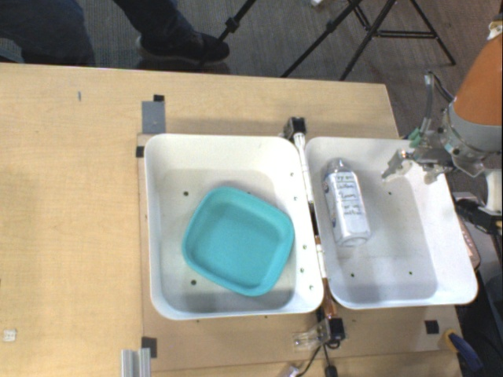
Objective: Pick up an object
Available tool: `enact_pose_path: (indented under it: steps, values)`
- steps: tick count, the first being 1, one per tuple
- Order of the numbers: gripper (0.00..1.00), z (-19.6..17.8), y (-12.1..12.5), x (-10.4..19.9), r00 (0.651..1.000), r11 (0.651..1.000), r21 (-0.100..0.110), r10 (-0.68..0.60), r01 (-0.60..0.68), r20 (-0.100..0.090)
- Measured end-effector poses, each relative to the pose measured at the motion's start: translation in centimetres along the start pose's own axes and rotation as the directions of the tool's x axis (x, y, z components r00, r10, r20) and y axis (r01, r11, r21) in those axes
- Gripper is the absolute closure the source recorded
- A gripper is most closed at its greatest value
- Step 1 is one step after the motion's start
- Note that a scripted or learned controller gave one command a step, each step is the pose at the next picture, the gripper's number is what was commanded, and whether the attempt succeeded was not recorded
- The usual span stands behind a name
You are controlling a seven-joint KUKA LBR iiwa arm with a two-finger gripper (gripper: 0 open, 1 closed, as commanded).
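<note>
A silver can or bottle [345,203] lies on its side in the left part of the right bin [409,281], its cap end pointing to the back. A teal square plate [238,239] rests in the left bin [169,210]. My gripper [416,162] hangs over the right bin's back right corner, well to the right of the can and apart from it. Its fingers look spread, with nothing between them.
The two white bins sit side by side on a wooden bench [71,210], joined by a clamp strip [308,210]. The orange band of the arm [481,85] reaches in at the right edge. Tripod legs [369,14] stand on the floor behind the bench.
</note>
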State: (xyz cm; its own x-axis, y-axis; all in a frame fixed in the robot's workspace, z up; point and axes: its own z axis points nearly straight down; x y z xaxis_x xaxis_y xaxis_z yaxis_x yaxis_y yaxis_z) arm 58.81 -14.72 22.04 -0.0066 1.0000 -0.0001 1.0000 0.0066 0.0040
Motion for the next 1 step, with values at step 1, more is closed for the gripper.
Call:
enact_pose_path:
  steps: [1]
  values:
    - [0.0, 8.74, 5.27, 2.61, 0.991, 0.99, -0.049, -0.13, 0.13, 0.013]
